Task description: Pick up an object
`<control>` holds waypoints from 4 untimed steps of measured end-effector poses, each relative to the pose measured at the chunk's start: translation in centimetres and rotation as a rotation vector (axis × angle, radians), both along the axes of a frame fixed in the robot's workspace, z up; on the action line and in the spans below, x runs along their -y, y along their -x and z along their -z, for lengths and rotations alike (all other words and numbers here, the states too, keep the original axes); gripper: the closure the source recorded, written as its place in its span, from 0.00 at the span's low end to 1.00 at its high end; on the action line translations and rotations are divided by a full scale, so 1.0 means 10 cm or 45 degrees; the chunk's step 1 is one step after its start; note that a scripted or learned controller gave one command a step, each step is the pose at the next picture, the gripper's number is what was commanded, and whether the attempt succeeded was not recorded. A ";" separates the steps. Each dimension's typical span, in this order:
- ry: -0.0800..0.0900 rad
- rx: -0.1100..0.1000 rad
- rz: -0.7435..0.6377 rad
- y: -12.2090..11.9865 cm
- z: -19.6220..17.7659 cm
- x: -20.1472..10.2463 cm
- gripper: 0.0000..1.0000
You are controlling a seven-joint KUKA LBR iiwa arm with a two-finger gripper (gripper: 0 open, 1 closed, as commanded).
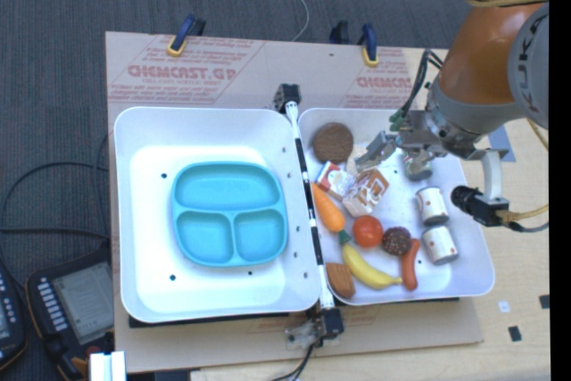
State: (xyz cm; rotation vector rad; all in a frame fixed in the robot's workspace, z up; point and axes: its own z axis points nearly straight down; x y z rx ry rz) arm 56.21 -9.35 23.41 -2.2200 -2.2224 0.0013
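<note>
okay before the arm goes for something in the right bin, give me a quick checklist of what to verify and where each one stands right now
1. tool over the right bin: ok.
2. tool free of any load: cannot tell, the fingers are too small to read.
3. Target chosen: cannot tell; the tool sits nearest the wrapped snack.
4. Target stands apart: not ok; the snack touches the carrot and tomato.
5. Easier picks available: ok; the brown cookie lies alone.
6. Drop spot free: ok; the blue tray in the left bin holds nothing.
</note>
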 end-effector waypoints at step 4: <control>-0.001 -0.003 0.003 0.25 1.19 0.10 1.00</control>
